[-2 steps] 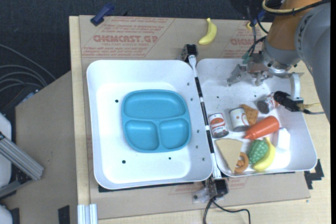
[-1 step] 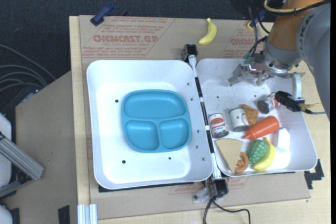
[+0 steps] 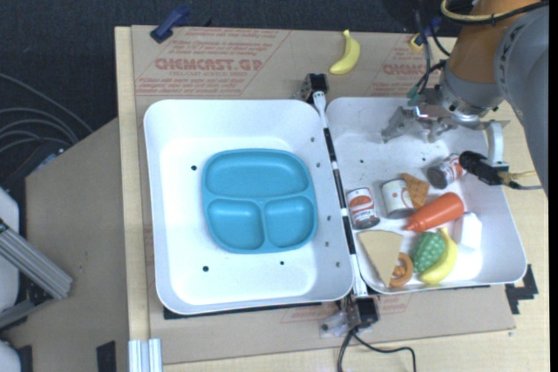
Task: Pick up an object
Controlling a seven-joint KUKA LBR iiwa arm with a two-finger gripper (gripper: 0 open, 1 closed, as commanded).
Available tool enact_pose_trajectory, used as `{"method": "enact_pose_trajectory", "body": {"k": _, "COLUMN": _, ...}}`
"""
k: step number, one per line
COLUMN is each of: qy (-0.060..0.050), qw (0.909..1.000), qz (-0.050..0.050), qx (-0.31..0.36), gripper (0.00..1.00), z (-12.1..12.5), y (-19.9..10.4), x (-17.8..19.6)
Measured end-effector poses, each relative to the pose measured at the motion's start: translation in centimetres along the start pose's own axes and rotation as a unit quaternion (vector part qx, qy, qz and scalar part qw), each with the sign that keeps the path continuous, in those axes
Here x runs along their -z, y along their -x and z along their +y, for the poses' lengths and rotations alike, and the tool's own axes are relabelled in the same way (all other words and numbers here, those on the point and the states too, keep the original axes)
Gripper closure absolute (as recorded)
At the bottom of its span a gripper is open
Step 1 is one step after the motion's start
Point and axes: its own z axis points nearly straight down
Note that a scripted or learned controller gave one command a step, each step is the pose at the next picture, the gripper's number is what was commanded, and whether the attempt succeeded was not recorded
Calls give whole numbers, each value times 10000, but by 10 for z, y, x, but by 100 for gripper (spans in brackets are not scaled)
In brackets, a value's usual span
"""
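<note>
My gripper (image 3: 412, 128) hangs over the bare upper part of the right bin (image 3: 366, 122), its two fingers spread apart with nothing between them. Below it, toward the bin's front, lies a pile of objects: a red-labelled can (image 3: 362, 206), a silver can (image 3: 397, 197), an orange carrot (image 3: 436, 212), a green bumpy fruit (image 3: 427, 249), a yellow banana (image 3: 446, 263), a tan wedge (image 3: 379, 250) and a brown pretzel (image 3: 402, 271). A small dark bottle (image 3: 453, 170) lies just to the lower right of the gripper.
The left bin (image 3: 174, 135) holds a blue divided plate (image 3: 259, 198). Outside the bins, a second yellow banana (image 3: 346, 55) rests on the bench behind them, and a blue clip (image 3: 168, 24) sits at the back left corner. A white block (image 3: 471, 233) leans at the right bin's right wall.
</note>
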Motion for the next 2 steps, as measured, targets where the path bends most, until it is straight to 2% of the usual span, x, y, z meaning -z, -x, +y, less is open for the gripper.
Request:
{"method": "enact_pose_trajectory", "body": {"k": 1, "qy": -14, "qw": 10000, "qz": 7, "qx": 6, "gripper": 0, "z": 0, "y": -15, "x": 0}}
{"method": "enact_pose_trajectory", "body": {"k": 2, "qy": -8, "qw": 10000, "qz": 4, "qx": 1, "gripper": 0, "z": 0, "y": -11, "x": 0}}
